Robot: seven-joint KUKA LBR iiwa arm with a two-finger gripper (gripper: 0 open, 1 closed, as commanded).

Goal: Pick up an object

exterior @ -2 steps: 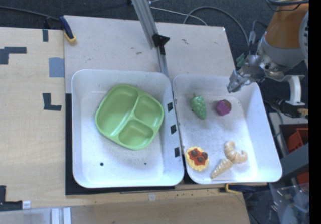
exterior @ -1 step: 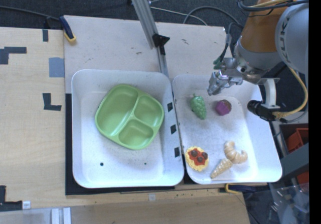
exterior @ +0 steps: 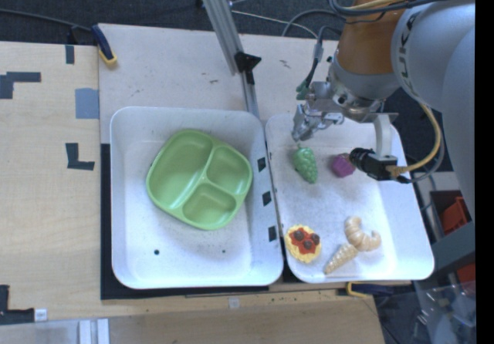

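Observation:
My gripper (exterior: 303, 131) hangs over the far left part of the right bin (exterior: 401, 242), just above and behind a green bunch of grapes (exterior: 306, 165) that lies on the bin floor. Nothing shows between the fingers. A small purple object (exterior: 342, 165) lies to the right of the grapes. Near the bin's front edge sit a small yellow tart with red berries (exterior: 303, 243) and a beige croissant-like pastry (exterior: 353, 243).
The left bin (exterior: 131, 250) holds a green divided plate (exterior: 201, 178), tilted slightly. A grey metal pole (exterior: 222, 18) slants down to the bins' far edge. The arm's grey and orange body (exterior: 401, 26) looms over the right bin's far right corner.

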